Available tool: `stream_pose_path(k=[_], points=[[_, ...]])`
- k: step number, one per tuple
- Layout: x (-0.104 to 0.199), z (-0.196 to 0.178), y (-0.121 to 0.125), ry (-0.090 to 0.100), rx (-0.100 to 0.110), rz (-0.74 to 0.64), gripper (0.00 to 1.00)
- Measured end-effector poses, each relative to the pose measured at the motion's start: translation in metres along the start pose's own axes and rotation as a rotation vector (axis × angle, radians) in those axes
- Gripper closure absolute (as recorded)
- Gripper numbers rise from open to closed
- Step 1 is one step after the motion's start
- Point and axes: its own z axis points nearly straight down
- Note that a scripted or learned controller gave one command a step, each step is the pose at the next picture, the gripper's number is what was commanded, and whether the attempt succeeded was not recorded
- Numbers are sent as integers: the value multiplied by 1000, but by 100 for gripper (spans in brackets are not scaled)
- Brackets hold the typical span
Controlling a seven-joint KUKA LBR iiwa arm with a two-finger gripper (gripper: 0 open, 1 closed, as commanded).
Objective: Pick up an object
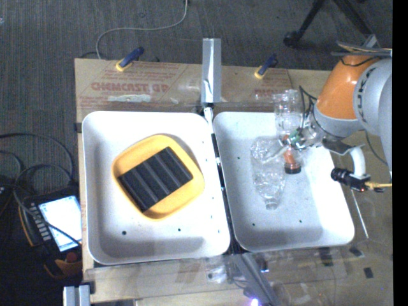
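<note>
The end effector [292,150] is down in the right bin [319,225] beside a clear plastic bottle [266,171]; its grip I cannot tell. Nothing looks lifted yet. A yellow-and-black tray [159,174] sits in the left bin [102,228].

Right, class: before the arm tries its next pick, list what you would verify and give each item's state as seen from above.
1. Gripper over the right bin: ok.
2. Clear plastic bottle lies within the right bin: ok.
3. Bottle between the fingers: cannot tell.
4. Fingers open or shut: cannot tell.
5. Yellow and black object lies in the left bin, apart from the arm: ok.
</note>
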Motion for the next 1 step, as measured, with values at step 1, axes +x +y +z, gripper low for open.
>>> stream_pose_path(k=[1], points=[[48, -77, 58, 6, 13, -84, 100]])
